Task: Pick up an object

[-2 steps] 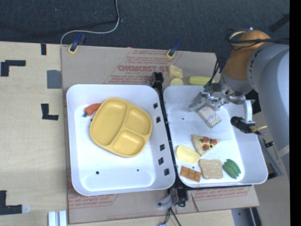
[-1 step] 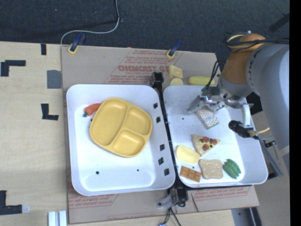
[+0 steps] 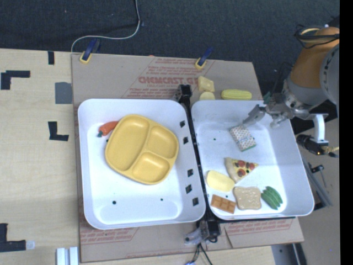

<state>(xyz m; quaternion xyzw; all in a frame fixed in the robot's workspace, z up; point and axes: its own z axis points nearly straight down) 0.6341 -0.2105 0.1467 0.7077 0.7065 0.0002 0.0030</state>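
Along the near edge of the right bin (image 3: 287, 164) sits a row of toy food: a brown waffle square (image 3: 223, 203), a slice of toast (image 3: 247, 197) and a green vegetable piece (image 3: 272, 196). Just behind them lie a pale yellow slab (image 3: 219, 180) and a pizza slice (image 3: 241, 168). Farther back, alone on bare white, is a small speckled packet (image 3: 242, 137), which I take to be the likeliest target.

The gripper (image 3: 255, 115) hangs just above and behind that packet, close to it but with nothing between its fingers; they look spread apart, though the angle makes that hard to be sure of.

To do this step well, I'd say the arm should shift slightly toward the near side so the packet sits squarely between the fingers, then drop straight down and close across its narrow width. The packet lies flat, so a shallow descent could slide over it.

The left bin (image 3: 91, 164) holds a yellow divided plate (image 3: 142, 148) with an orange carrot (image 3: 108, 127) at its far-left edge. Beyond both bins, on the cardboard-covered worktop (image 3: 160, 79), rest a cheese wedge (image 3: 206, 84) and a corn cob (image 3: 236, 94).
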